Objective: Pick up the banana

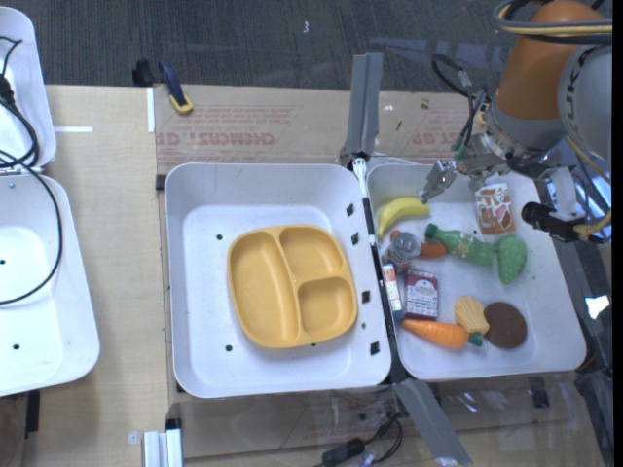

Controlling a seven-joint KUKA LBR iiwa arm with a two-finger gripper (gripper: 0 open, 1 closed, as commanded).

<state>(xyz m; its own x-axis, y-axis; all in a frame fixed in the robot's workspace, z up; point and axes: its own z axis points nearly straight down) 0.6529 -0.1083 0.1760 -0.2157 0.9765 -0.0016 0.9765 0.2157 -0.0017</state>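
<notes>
The yellow banana (399, 212) lies curved in the back left part of the right bin (555, 353), close to the wall between the two bins. My gripper (437, 184) hangs just above and to the right of the banana's far end, pointing down and to the left. It looks open, with nothing between its fingers. The grey arm with its orange band (545, 37) reaches in from the upper right.
A yellow divided plate (292, 285) sits in the left bin (195, 212). Around the banana lie a round tin (403, 247), a green bottle (467, 246), a labelled jar (494, 207), a red box (421, 295), a carrot (438, 333) and a brown disc (504, 324).
</notes>
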